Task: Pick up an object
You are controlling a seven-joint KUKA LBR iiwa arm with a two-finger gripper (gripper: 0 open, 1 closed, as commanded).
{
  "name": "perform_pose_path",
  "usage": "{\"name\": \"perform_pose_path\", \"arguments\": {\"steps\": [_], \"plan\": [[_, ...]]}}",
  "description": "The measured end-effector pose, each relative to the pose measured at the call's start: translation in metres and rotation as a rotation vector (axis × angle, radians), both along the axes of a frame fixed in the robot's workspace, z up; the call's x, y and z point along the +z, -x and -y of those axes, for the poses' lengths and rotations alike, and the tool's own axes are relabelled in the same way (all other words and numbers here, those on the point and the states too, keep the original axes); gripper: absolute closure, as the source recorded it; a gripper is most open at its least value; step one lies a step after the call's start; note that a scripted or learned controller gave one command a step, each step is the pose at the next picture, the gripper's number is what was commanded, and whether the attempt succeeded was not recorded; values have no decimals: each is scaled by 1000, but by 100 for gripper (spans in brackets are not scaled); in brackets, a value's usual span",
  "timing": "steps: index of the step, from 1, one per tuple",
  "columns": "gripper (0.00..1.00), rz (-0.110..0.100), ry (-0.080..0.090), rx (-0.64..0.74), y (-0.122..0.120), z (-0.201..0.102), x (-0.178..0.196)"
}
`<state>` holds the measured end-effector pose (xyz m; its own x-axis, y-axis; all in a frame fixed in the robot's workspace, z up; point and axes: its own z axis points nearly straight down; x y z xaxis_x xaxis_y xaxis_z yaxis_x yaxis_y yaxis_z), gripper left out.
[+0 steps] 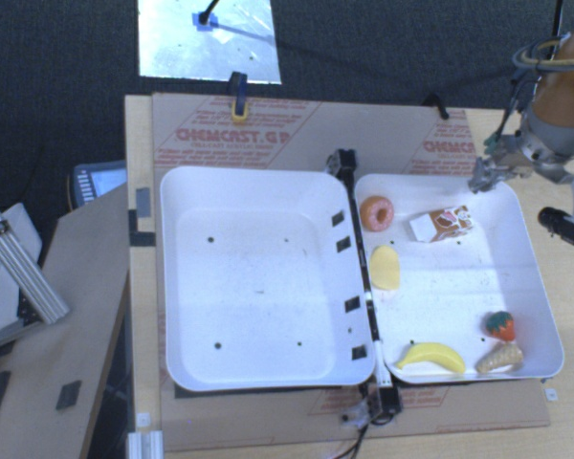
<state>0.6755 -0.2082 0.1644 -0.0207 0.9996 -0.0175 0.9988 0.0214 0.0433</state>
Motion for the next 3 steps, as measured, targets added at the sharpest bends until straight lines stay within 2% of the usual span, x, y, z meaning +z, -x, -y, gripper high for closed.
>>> {"name": "perform_pose_path", "arguments": {"steps": [3], "plan": [[100,12,5,7,-3,1,35]]}}
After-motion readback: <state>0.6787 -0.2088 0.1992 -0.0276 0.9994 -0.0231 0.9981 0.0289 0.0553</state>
